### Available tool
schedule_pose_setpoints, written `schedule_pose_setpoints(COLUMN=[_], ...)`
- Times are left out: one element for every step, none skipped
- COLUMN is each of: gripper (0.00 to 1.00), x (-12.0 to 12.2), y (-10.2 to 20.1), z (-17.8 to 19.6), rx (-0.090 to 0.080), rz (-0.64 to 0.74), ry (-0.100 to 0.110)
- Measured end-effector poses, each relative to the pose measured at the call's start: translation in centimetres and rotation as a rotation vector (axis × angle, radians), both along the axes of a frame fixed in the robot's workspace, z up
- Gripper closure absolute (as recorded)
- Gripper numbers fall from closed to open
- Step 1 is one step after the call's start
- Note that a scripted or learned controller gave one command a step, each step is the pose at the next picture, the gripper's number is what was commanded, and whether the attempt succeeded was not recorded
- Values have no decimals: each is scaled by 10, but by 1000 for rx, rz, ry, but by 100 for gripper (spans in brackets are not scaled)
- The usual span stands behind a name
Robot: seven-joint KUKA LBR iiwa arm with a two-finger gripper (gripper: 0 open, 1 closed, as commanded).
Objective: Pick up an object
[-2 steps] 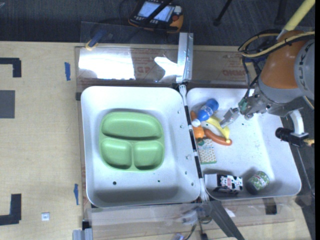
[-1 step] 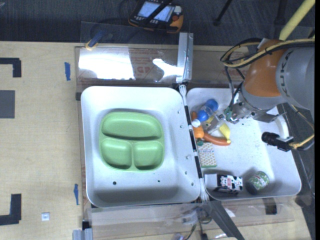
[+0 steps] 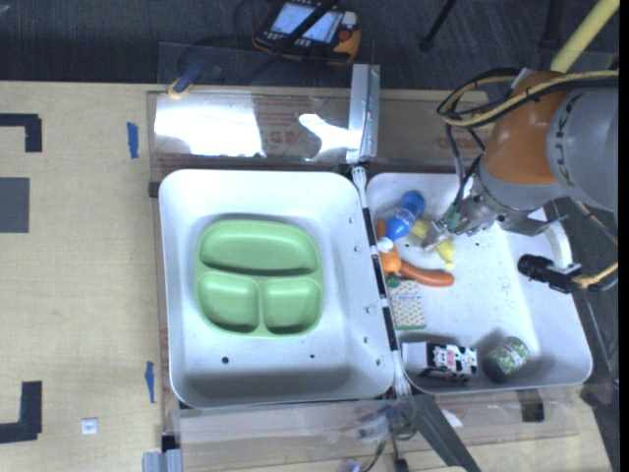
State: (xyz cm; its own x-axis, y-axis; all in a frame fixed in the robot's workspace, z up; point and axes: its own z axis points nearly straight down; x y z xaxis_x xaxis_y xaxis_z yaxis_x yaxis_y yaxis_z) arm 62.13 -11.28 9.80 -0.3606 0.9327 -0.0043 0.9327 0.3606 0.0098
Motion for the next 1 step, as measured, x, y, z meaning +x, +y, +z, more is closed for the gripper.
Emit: schedule_pose_setpoints(gripper=[100], x=[43], y=[55], z=[87], rx=[1], rz=[-274], ry=[9])
